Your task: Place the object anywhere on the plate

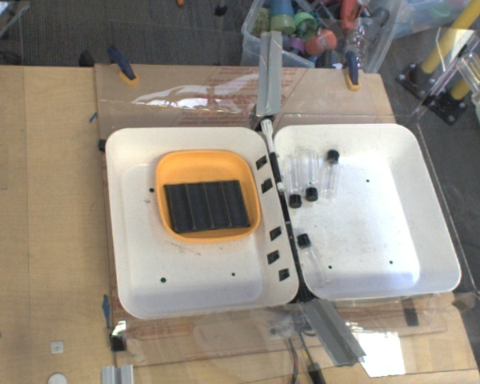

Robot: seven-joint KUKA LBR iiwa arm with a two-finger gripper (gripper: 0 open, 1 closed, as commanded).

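Working from the left of my view, I see the pale wooden surface (40, 214) stretching bare out to the edge, with a blue clamp (123, 64) pinned at its far side, just beyond the left bin (136, 286). That bin is shallow and white, and an orange plate (208, 162) sits in its middle, nearer the far wall than the near one. The task's thing, a dark ribbed block (206, 206), lies flat on the plate, inside its rim and toward the plate's near edge, its grooves running front to back. A few small dark specks dot the bin floor around the plate. Between the two bins runs a dark divider (282, 230) with a row of small black tabs along it, and a grey metal bar (268, 70) leads away from its far end. Just to the right of the divider, in the right bin (400, 238), lie some clear tubes (308, 170) close together, with black caps (311, 192) touching or just beside them; one more cap (332, 156) sits at their far right and another (303, 239) lies apart, nearer the front. A second blue clamp (352, 74) stands beyond this bin, and behind it a clear tub of coloured toys (320, 10) rests on the floor.
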